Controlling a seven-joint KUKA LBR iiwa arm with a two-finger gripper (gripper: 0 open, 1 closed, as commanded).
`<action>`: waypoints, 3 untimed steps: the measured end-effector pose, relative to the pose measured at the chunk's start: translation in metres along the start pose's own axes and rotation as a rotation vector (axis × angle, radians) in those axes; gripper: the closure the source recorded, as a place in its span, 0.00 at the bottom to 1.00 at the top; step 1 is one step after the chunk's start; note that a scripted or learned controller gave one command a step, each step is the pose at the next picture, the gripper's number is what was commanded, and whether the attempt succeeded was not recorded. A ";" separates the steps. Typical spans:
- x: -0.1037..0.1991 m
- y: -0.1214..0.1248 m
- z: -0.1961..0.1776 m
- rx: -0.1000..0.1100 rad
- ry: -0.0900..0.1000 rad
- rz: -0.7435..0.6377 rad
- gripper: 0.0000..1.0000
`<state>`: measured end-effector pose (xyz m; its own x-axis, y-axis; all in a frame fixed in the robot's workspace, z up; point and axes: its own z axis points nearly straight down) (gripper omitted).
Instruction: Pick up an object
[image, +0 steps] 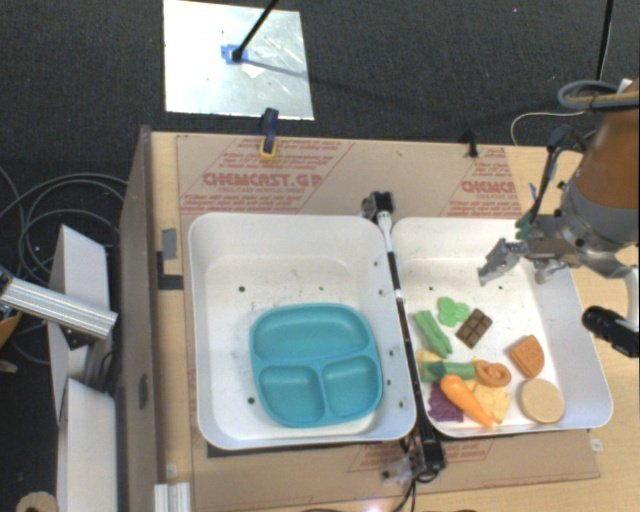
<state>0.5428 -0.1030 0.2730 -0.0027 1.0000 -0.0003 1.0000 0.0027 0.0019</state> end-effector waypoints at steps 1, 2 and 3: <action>-0.009 -0.024 0.126 0.013 0.002 0.004 0.00; -0.002 0.031 0.189 -0.005 -0.003 -0.002 0.00; -0.039 0.024 0.184 -0.011 -0.002 0.002 0.00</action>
<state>0.5669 -0.1422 0.0888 -0.0009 1.0000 -0.0026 0.9999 0.0009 0.0126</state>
